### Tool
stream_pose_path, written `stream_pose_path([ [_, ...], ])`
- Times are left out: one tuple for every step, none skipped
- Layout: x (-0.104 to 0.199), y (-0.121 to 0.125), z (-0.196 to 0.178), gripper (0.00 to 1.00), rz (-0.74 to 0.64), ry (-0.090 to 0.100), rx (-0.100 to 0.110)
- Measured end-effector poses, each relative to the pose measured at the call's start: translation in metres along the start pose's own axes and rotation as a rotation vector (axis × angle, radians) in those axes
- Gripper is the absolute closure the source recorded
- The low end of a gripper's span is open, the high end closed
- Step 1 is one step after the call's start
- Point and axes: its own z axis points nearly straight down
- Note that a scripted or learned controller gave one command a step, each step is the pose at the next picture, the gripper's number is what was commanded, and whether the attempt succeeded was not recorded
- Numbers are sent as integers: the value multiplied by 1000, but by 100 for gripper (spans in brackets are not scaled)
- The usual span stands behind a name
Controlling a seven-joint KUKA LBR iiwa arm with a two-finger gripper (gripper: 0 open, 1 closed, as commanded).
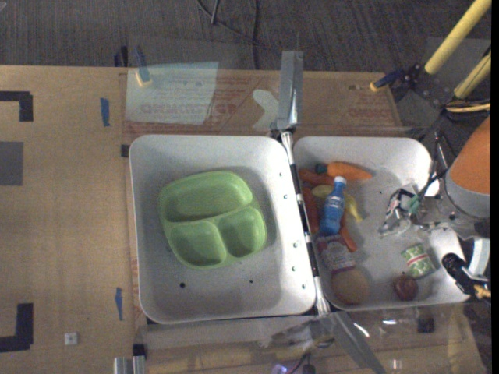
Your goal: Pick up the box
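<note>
A small green and white box (417, 261) lies tilted on the floor of the right bin (374, 148), near its front right corner. My gripper (399, 211) hangs over the right half of that bin, a short way behind and to the left of the box. Nothing shows in its grasp. The grey arm with its orange band (477, 166) comes in over the bin's right wall.
The right bin also holds a blue bottle (333, 206), a carrot (349, 171), a yellow piece, a dark packet (337, 254), a brown round thing (351, 285) and a dark red fruit (405, 287) close to the box. A green divided plate (212, 218) sits in the left bin (148, 232).
</note>
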Motion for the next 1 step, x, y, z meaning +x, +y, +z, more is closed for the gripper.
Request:
stream_pose_path([
  [-5,-1,-10,100,4,-12,-3],
])
